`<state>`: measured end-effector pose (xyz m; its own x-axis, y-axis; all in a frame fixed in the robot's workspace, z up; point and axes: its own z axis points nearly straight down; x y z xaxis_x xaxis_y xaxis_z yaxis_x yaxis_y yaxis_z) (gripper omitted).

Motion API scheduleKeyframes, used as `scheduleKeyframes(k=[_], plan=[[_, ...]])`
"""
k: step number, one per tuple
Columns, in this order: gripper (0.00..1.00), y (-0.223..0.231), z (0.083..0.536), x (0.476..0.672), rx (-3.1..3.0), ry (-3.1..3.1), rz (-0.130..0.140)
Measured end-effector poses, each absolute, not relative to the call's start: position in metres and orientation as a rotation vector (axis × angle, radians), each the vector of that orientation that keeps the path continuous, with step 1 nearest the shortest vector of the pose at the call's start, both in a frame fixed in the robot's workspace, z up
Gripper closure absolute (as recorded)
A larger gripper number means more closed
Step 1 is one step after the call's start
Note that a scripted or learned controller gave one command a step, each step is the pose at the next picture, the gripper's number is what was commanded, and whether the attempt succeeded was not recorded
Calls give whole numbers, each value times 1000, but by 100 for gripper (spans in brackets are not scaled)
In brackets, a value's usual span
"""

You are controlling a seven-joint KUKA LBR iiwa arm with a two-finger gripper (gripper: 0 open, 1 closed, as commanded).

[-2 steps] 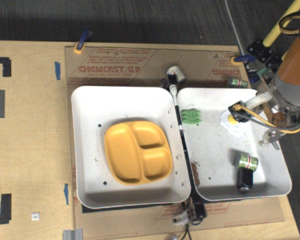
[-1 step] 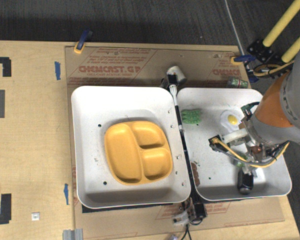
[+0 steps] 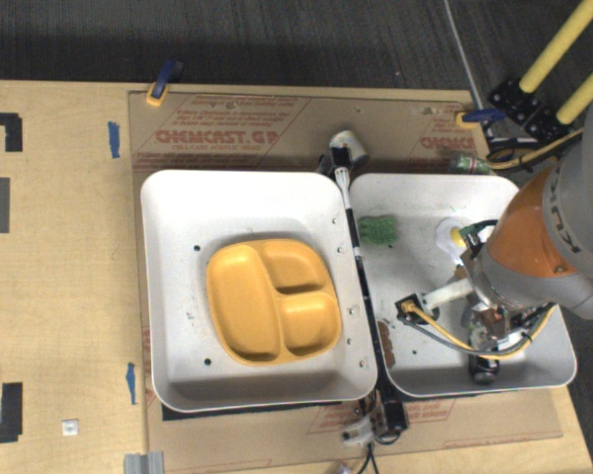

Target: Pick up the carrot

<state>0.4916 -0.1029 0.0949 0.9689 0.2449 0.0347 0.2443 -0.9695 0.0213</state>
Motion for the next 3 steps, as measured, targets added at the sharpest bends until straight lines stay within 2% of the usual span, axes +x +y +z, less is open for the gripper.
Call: scheduleKeyframes(k=[1, 3], plan=[[0, -92, 92, 488, 3100, 461, 40], [0, -91, 89, 485, 3104, 459, 24]])
